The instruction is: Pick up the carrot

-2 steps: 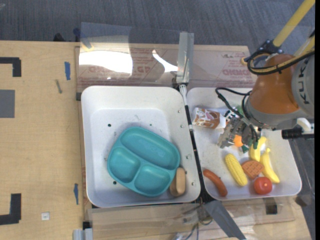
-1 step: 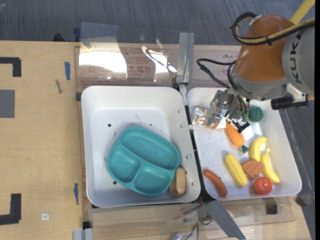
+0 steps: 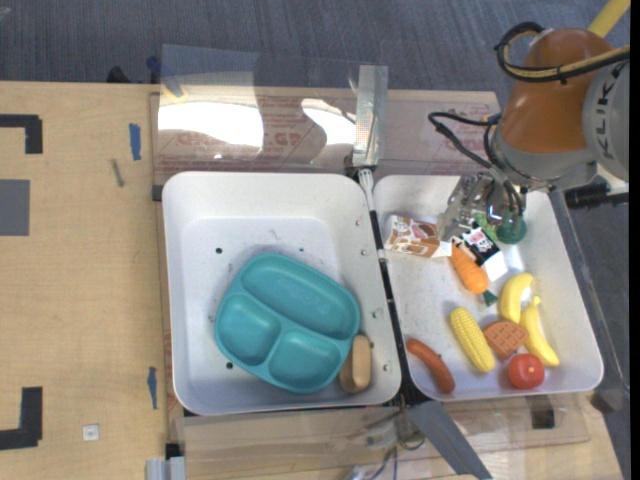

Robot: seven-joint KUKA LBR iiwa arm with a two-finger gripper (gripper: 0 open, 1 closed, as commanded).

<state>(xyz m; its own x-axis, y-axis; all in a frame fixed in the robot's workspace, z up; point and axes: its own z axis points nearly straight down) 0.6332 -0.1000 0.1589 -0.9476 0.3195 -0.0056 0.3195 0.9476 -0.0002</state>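
Gripper [image 3: 472, 230] hovers touching carrot's [image 3: 468, 269] upper end.

Glossy plastic-looking carrot [image 3: 468, 268]; matt teal tray [image 3: 285, 318], probably plastic.

Tool [image 3: 472, 230] hangs just above carrot [image 3: 468, 269].

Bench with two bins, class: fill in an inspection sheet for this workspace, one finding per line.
Surface: two white bins side by side, left bin, right bin.
Job's things: carrot in the right bin, directly below the gripper.
Clutter: corn, bananas, tomato, sausage, waffle, snack packet; teal tray and bread roll in the left bin.
Grippers: low over the right bin's back; finger state unclear.
Cables: black loops by the wrist.
Surroundings: wooden bench, grey floor.
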